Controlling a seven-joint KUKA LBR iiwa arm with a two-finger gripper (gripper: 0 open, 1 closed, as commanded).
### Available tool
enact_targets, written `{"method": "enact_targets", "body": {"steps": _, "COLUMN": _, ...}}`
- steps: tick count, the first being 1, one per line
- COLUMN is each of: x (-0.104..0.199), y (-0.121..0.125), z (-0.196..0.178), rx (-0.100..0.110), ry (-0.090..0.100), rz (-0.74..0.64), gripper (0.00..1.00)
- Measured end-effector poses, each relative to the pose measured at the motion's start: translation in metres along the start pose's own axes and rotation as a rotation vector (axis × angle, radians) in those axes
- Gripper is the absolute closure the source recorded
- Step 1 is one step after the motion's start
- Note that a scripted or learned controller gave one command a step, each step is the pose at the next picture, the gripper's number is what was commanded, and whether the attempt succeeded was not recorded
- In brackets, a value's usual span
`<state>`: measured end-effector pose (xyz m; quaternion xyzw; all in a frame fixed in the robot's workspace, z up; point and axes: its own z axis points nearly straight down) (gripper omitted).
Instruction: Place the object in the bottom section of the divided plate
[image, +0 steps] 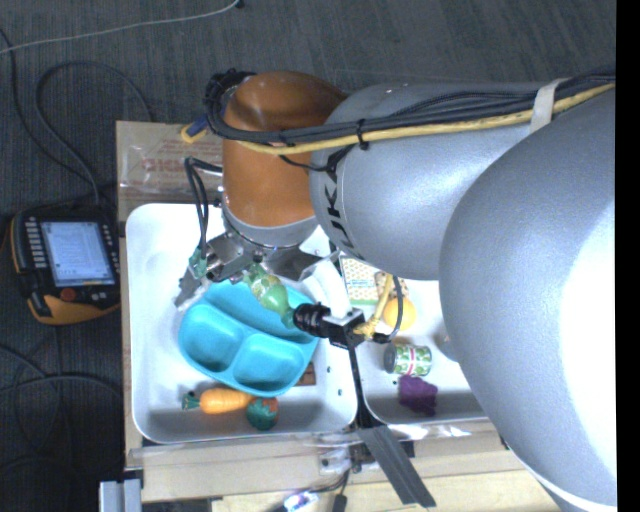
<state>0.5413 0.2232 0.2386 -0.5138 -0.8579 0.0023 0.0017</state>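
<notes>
Dark carpet floor (60, 130) surrounds the bench (150, 160); a controller with a lit screen (70, 255) lies on it at 9 o'clock. Two white bins side by side.

Left bin (150, 300): blue divided plate (225, 345) near centre, tilted against the bin floor. Toy carrot (222, 401) and a small green-and-red ball (262, 412) lie just beside the plate's 6 o'clock rim.

Right bin (450, 405): green can (408, 358), purple lump (418, 393), yellow item (395, 312), partly under the arm (450, 200).

Hand (235, 262) hangs over the plate's 12 o'clock edge. Cannot tell whether it is apart or together; the wrist body hides it.

Pale green object (268, 292), likely the task's thing, sits at the plate's 1 o'clock rim, right under the hand. Held or merely resting on the rim: cannot tell.

Step, as I judge it: carrying or lowering the object toward the plate, not yet in the section at 6 o'clock.

Risks:
- Object is over the rim and the far section, so letting go now would likely put it in the wrong section or off the plate.
- Plate is light and tilted; a downward nudge from the hand could tip or slide it.
- Carrot and ball crowd the 6 o'clock side; a shoved plate would push them.
</notes>
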Motion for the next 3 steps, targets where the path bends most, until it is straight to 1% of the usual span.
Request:
{"method": "enact_targets", "body": {"steps": 1, "x": -0.001, "y": 0.001, "z": -0.005, "rx": 0.007, "ry": 0.001, "rz": 0.003, "gripper": 1.00}}
{"method": "enact_targets", "body": {"steps": 2, "x": 0.005, "y": -0.019, "z": 0.097, "rx": 0.002, "ry": 0.000, "rz": -0.103, "gripper": 1.00}}
{"method": "enact_targets", "body": {"steps": 3, "x": 0.005, "y": -0.019, "z": 0.096, "rx": 0.002, "ry": 0.000, "rz": -0.103, "gripper": 0.00}}
